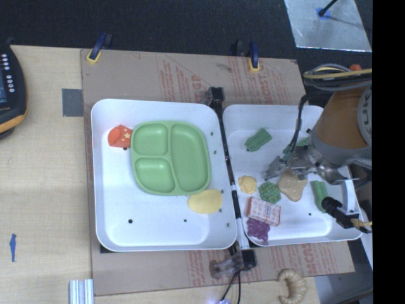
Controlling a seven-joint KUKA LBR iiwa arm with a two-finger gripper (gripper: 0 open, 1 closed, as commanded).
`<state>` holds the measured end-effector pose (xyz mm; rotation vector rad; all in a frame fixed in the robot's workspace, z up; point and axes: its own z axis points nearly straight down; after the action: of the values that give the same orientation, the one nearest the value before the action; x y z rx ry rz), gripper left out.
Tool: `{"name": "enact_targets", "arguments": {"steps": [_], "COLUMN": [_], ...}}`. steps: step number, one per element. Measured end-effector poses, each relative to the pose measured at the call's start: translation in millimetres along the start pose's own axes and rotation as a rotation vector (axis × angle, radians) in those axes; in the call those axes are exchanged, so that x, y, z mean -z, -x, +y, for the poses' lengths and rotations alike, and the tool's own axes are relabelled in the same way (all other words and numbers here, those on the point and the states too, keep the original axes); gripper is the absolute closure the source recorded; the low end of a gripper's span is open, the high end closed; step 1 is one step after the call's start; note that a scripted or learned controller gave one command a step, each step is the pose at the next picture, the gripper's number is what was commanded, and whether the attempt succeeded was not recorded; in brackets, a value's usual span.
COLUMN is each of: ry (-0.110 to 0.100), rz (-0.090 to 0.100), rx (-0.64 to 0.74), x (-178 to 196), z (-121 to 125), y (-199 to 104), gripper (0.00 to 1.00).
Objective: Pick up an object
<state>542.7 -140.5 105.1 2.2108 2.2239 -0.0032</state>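
Observation:
My gripper (283,167) hangs low over the middle of the right bin (304,232), with the arm reaching in from the right. Just below it lies a tan lump (292,187), close to or touching the gripper. Around it are a dotted green round piece (269,192), a small yellow piece (247,184), a pink packet (264,211), a purple item (258,230), a green cylinder (318,190) and a dark green piece (258,139) farther back. I see nothing lifted off the bin floor.
The left bin (101,189) holds a green divided plate (171,157), a red item with a star (119,136) and a yellow lump (205,201). A divider wall separates the bins. A tan curled thing (292,285) lies on the bench in front.

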Motion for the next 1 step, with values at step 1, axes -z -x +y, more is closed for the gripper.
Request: {"name": "enact_targets", "arguments": {"steps": [1], "ry": [0.005], "rz": [0.002], "rx": [-0.004], "x": [-10.0], "z": [-25.3], "y": [-11.9], "gripper": [0.00]}}
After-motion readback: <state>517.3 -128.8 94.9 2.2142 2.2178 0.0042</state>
